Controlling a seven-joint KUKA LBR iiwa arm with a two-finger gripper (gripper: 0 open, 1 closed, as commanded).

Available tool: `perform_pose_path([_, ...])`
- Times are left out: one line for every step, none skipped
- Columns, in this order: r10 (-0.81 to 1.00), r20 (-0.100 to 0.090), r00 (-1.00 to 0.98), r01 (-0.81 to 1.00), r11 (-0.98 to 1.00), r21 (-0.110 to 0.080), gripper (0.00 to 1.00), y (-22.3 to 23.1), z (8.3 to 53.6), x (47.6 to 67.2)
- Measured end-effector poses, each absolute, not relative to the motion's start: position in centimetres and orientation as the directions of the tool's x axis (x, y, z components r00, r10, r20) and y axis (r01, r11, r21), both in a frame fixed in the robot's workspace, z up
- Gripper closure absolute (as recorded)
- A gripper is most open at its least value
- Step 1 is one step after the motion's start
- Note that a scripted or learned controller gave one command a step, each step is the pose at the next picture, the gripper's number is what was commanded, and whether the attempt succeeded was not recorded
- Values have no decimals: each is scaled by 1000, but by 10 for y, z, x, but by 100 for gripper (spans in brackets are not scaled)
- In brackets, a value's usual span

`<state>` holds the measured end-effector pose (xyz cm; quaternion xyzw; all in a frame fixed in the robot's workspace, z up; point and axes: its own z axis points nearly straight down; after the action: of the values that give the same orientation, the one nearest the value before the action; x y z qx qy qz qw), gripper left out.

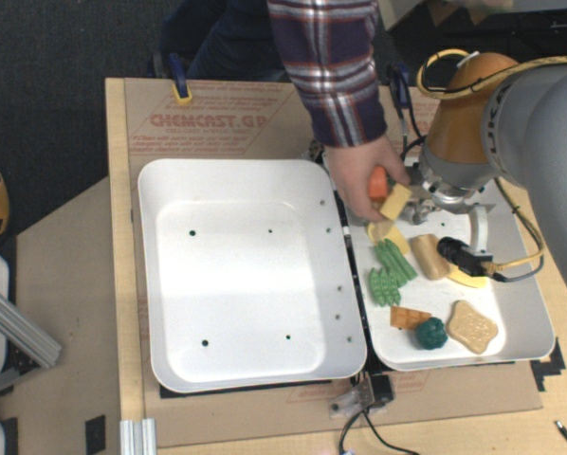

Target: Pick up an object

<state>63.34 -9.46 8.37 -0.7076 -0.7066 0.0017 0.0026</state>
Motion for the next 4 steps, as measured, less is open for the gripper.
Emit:
perform_pose_path([1000,-1,1,1000,-1,2,100,-95,96,636])
perform_pose_path([1000,2,2,1000,-2,-5,100,-92,84,598])
perform_pose_path([1000,1,1,1000,-1,-1,0,-92,85,600])
perform_pose_path([1000,1,4,1000,-4,-6,0,-107,84,545])
